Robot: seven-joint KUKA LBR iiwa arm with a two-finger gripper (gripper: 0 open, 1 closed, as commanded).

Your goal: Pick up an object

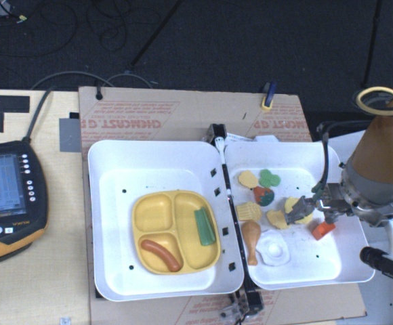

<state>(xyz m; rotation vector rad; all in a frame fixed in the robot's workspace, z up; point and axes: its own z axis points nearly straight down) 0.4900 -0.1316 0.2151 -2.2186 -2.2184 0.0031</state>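
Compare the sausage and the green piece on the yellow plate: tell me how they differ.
The sausage is reddish-orange, while the green piece is green. The sausage is rounded at its ends; the green piece looks flat and blocky. The sausage lies in the front compartment at a slant, and the green piece sits in the right compartment, nearly along the plate's edge. Both are elongated and rest on the yellow plate in the left bin.

bins (108, 181): white
divided plate (176, 232): yellow
sausage (160, 254): red-brown
block on plate (205, 227): green
drumstick (251, 240): tan
fried egg (274, 251): white
clover shape (270, 179): green
small piece (323, 230): orange-red
cardboard (183, 117): brown, red print
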